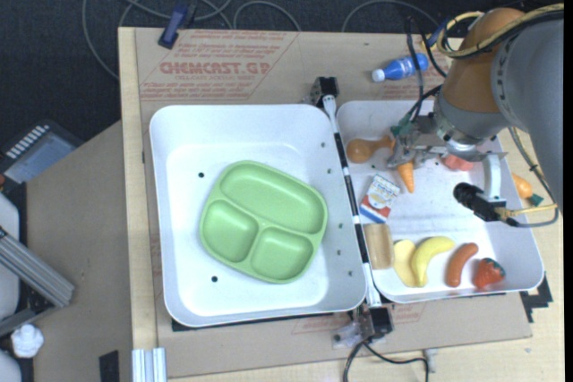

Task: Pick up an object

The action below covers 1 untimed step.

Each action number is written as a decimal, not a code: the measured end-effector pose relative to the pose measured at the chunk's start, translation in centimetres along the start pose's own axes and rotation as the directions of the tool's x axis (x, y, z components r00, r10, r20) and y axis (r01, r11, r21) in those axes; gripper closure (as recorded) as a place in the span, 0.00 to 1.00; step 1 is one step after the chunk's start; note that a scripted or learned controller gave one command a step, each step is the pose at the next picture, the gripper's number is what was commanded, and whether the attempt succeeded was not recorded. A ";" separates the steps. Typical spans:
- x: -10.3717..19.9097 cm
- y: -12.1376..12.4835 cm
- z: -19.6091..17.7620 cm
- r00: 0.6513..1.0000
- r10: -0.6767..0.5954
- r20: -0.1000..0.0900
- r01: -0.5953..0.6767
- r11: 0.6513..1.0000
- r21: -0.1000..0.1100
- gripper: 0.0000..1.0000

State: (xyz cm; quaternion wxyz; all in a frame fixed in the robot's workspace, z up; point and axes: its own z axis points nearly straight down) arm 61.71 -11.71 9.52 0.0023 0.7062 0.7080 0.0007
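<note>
Camera view from above showed my arm reaching in from the right edge of the frame, with my gripper (pixel 414 154) low over the upper part of the right bin (pixel 535 257). From that slant I could not make out whether it stood wide or narrow, nor whether anything was in it. A small carrot (pixel 407 178) lay just below the gripper in the frame, very close to it; whether the two touched was not clear.

Left of the gripper, near the bin's upper left corner, lay a brown pear-shaped toy (pixel 362 149). Below the carrot sat a little white carton (pixel 380 198) with red and blue on it. Along the lower part of that bin, from left to right, were a tan block (pixel 379 245), a yellow banana (pixel 426 258), a reddish sausage (pixel 461 264) and a red strawberry-like piece (pixel 488 273). A pinkish-red bit (pixel 459 163) showed just right of the gripper, partly hidden by my wrist, and an orange piece (pixel 523 186) lay near the bin's right wall.

In the left bin (pixel 170 157) a green divided plate (pixel 263 220) lay flat near the middle. On the bench above the right bin lay a blue and white bottle (pixel 399 68) on its side.
</note>
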 end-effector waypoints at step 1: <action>7.4 -3.8 -9.1 1.000 0.000 -0.003 0.000 1.000 0.001 1.00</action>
